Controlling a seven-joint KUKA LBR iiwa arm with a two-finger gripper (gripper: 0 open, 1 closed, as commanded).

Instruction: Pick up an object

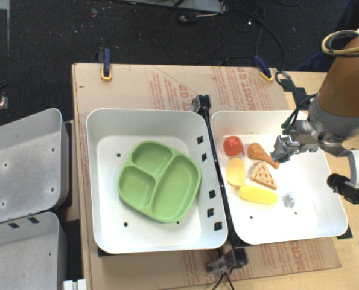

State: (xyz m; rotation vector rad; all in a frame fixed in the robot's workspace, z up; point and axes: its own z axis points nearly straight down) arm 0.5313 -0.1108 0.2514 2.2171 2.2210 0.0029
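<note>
Gripper (283, 148): over the right bin (324, 222), finger state cannot be told.
Drumstick (262, 154): just left of the gripper, in the right bin.
Look: orange-brown, tapered, toy-like.

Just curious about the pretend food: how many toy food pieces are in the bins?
5, all in the right bin: tomato, drumstick, waffle slice, pale chip, corn cob. The arm may hide more.

One fixed camera looks down at a slant — both white bins (101, 180) in frame.
</note>
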